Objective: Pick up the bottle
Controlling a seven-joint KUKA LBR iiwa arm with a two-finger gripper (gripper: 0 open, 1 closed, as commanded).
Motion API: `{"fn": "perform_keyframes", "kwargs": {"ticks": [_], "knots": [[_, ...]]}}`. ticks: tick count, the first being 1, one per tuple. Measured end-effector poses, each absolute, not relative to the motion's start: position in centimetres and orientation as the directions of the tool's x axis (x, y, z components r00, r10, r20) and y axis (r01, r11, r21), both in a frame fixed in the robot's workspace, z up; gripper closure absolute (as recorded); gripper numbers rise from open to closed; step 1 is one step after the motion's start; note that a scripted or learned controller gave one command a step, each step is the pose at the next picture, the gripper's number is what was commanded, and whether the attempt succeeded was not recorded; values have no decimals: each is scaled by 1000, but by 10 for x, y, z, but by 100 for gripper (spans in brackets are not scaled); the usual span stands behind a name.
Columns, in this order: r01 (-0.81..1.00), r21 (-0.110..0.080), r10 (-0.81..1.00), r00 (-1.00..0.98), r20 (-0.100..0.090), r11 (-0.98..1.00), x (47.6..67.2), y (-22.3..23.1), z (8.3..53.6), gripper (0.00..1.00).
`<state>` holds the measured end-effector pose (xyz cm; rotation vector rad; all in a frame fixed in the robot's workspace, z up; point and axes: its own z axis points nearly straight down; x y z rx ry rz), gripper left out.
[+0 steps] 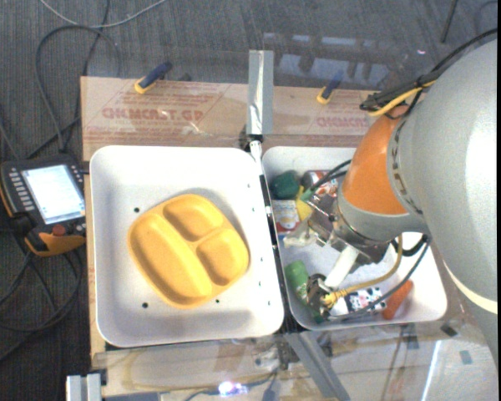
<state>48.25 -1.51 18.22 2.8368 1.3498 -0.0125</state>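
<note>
While the arm (434, 165) reaches low into the right bin (426, 303) amid clutter, fingers' state cannot be told, yellow tray (189, 249) in left bin (117, 307)

Single fixed camera, mounted above bench (175, 111), looking down at slant. Both white bins inside frame: left bin (117, 249) centre-left, right bin (426, 303) centre-right, partly covered by arm (451, 165) entering from frame's right. Far bench edge toward frame top, near edge toward bottom. Medium range: carpet floor (108, 23) visible beyond bench at top and left.
</note>
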Motion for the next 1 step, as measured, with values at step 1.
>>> {"fn": "perform_keyframes", "kwargs": {"ticks": [1], "knots": [[772, -5, 772, 636, -7, -636, 482, 39, 182, 0]]}}
